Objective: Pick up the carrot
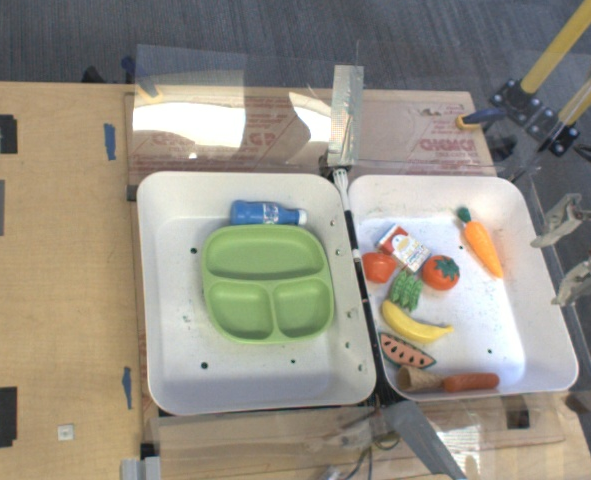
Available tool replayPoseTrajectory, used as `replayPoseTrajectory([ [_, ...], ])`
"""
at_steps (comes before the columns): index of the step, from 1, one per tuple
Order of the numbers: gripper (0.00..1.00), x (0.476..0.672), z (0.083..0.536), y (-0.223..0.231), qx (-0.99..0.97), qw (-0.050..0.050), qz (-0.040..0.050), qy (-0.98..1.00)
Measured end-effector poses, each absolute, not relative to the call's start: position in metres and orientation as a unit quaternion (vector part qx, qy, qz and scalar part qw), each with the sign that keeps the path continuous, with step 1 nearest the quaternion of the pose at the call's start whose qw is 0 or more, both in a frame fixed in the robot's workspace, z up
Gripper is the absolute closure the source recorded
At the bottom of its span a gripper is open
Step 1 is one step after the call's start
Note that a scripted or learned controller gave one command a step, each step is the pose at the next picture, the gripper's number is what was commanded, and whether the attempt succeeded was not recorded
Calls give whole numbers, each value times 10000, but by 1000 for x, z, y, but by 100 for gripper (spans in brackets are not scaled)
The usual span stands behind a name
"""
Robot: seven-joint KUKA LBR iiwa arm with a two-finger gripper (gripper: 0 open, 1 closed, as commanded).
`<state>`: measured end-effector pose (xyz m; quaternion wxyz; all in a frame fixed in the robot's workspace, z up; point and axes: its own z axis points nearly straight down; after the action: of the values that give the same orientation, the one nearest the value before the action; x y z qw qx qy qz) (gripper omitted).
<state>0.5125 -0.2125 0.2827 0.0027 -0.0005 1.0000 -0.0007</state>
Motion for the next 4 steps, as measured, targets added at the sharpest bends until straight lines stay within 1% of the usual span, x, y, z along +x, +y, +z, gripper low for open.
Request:
replayPoseTrajectory([
  [1,0,532,146,-213,-614,-33,25,9981],
  [2,0,572,96,-199,-27,42,-9,10000],
  [3,100,574,107,-196,-43,65,-10,10000],
  [4,100,628,90,-163,-16,72,-4,10000],
])
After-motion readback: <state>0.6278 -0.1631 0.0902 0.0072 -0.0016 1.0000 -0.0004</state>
